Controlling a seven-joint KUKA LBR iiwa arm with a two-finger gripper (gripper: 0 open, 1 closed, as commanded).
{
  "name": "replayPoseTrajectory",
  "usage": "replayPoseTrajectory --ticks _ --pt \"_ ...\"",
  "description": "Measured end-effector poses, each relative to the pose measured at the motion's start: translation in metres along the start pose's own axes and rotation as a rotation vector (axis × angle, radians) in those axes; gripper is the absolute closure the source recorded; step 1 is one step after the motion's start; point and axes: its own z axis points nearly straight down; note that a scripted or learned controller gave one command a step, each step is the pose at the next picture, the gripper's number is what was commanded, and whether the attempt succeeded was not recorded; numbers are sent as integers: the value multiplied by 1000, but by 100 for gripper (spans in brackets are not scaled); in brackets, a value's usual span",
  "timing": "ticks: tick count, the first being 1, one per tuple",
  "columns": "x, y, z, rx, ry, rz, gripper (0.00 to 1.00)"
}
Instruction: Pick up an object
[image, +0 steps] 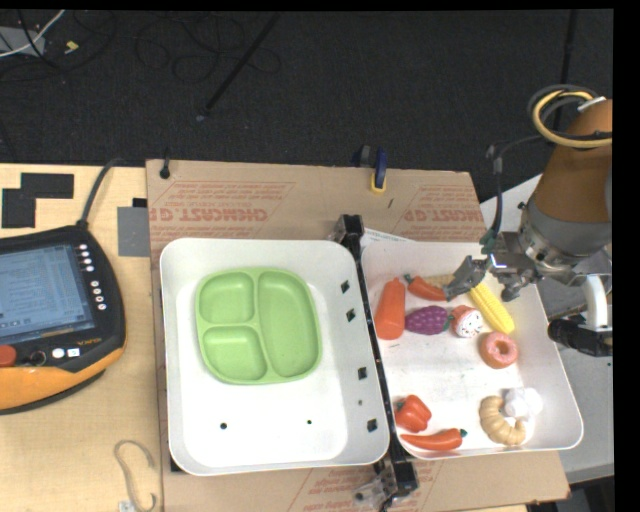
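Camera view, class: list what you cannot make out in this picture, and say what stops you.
- The hand, camera view: it sits over the yellow corn; its dark parts blur together, so any grasp is unclear.
- The arm: cut off by the right edge.
- The tablet: cut off by the left edge; its screen text is too small to read.
- The white object: too small to identify, resting against the pretzel.

Light is even and bright from above; the white bins (262, 455) show soft shadows; the background is dark and slightly grainy.

pincer (492, 277) over corn (492, 306), green tray (259, 327)
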Motion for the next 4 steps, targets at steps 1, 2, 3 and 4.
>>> replayPoseTrajectory --ticks 1,2,3,4 --pt "0 3 -8 -14 -2 -2 0" --pt "-6 10 45 -7 -1 -2 0" --pt "-1 18 97 -21 -10 -1 0" --pt "0 16 101 -15 -2 1 0"
